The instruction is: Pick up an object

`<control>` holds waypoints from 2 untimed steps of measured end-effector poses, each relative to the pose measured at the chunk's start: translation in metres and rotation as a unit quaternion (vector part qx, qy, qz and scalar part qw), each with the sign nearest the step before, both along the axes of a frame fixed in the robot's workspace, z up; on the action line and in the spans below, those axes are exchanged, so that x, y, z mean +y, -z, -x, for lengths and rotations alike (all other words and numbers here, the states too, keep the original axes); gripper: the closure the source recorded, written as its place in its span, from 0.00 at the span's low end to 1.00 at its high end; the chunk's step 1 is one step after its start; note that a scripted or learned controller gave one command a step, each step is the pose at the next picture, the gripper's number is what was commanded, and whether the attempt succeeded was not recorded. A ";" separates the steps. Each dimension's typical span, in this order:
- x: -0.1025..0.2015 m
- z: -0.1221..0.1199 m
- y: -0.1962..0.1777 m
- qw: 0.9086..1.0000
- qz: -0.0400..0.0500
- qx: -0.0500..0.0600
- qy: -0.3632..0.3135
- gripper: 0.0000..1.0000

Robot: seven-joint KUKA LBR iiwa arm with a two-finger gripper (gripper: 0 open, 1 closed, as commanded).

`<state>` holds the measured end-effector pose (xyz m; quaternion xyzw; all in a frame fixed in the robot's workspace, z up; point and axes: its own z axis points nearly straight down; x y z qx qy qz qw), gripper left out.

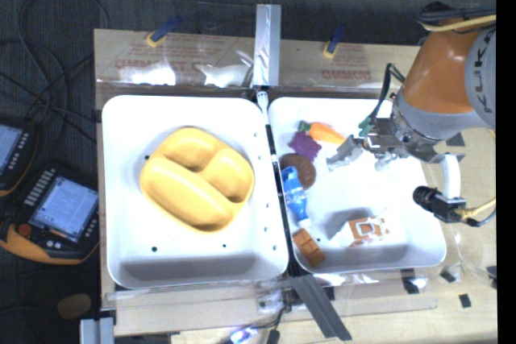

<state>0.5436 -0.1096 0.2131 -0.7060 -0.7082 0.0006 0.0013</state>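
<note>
Pincer (364, 153) spread and empty, we hover near the purple toy (305, 143); crowded neighbours could deflect our fingers.

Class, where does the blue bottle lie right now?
The blue bottle lies in the right bin, against its left wall, between the brown ball and the orange block.
</note>
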 end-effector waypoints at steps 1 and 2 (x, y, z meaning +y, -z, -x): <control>0.020 0.027 -0.047 0.998 0.001 0.000 0.060 0.00; 0.090 -0.026 0.031 1.000 0.001 0.001 0.027 0.00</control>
